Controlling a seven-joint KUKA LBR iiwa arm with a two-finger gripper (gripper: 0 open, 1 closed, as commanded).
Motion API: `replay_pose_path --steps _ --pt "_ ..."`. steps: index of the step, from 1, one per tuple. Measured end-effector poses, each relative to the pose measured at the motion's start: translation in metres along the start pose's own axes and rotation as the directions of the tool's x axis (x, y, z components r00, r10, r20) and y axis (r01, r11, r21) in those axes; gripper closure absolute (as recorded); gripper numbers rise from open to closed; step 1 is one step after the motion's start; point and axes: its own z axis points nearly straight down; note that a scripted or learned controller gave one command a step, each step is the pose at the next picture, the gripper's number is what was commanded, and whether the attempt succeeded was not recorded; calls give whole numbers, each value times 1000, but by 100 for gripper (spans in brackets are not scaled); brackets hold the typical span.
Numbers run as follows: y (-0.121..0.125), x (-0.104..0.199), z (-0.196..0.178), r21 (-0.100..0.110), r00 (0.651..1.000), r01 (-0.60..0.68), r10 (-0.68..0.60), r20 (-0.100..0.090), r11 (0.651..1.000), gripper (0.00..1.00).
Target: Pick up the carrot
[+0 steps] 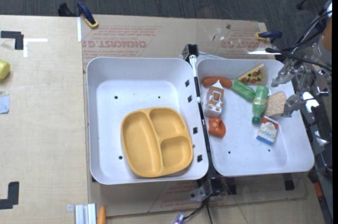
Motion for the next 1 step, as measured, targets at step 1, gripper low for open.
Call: replay_pose_path --steps 1 --pt "19 -19 -175 0 970 243 -243 3 970 0"
